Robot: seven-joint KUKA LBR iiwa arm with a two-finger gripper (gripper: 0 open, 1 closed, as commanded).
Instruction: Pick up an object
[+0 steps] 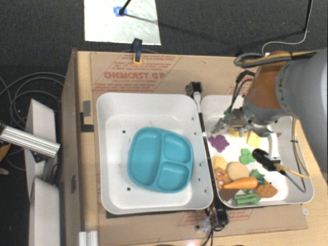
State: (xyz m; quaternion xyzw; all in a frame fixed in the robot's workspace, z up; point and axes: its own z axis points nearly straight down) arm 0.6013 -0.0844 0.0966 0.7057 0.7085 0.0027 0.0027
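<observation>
The grey arm (pixel 302 81) looms largest at the upper right, its end effector (pixel 233 121) low over the right bin (pixel 302 191); how it is set I cannot tell. Below it lie one purple grape bunch (pixel 220 142), one orange carrot (pixel 240 183), one pretzel (pixel 221 176), one green bean pod (pixel 246 199). The left bin (pixel 110 111), one of two, holds one blue divided plate (pixel 160 159).

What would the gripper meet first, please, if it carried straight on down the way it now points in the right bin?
Probably the purple toy, lying just below the gripper on the right bin floor. Depth is unclear from this slanted view, so it might land on bare floor beside it.
</observation>
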